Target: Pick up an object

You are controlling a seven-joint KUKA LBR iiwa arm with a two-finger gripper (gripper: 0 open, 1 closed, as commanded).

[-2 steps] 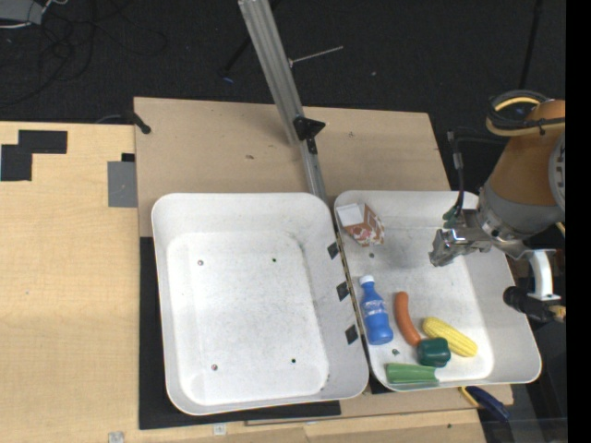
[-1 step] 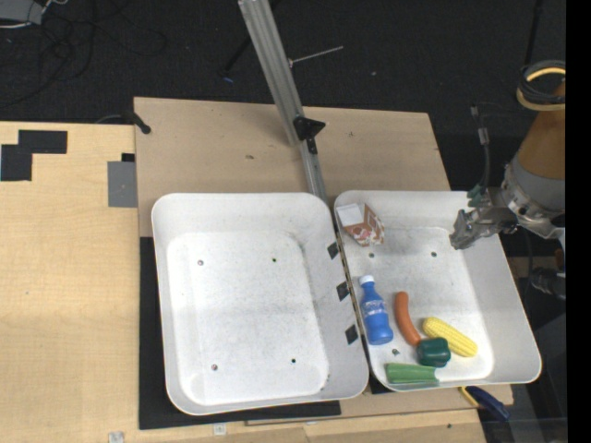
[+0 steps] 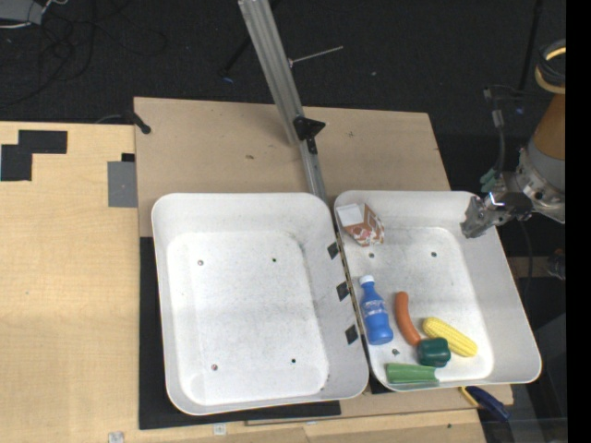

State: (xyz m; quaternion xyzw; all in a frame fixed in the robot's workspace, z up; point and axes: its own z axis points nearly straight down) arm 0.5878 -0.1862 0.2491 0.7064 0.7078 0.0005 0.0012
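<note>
The right bin holds several small objects. A small red and white carton lies at its back left. A blue bottle rests along the left wall. An orange sausage-shaped piece, a yellow corn cob, a dark green block and a green pod cluster near the front. My gripper hovers at the bin's back right corner, over the rim, apart from all the objects. Nothing shows between its fingers.
The left bin sits beside the right one, with black clips on the shared edge. A slanted aluminium rail rises behind the bins. The arm's orange band stands at the right edge.
</note>
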